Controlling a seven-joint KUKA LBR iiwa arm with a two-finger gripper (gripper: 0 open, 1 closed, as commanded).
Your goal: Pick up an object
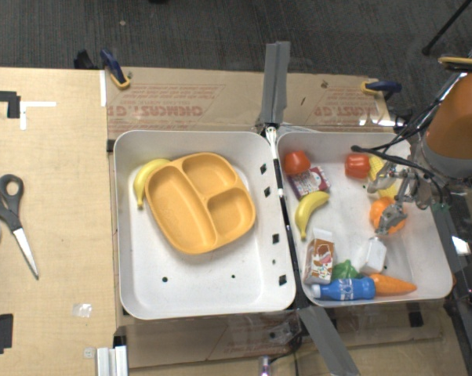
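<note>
My gripper (390,219) hangs low over the right side of the right bin (424,292), reaching in from the right under the arm's orange band (455,124). A small orange object (379,210) lies right against it; whether it is gripped is unclear. A yellow piece (381,177) and a red pepper (357,165) sit just behind it. Further left in that bin are a red tomato (296,161), a snack packet (309,182) and a banana (310,208). Along the front lie a small carton (321,261), a green item (346,270), a blue bottle (346,289), a carrot (393,285) and a white block (374,253).
The left bin (142,288) holds a yellow divided plate (201,202) with a second banana (146,178) tucked at its left rim. Scissors (12,218) lie on the wooden bench at far left. Blue clamps (114,69) pin cardboard behind the bins.
</note>
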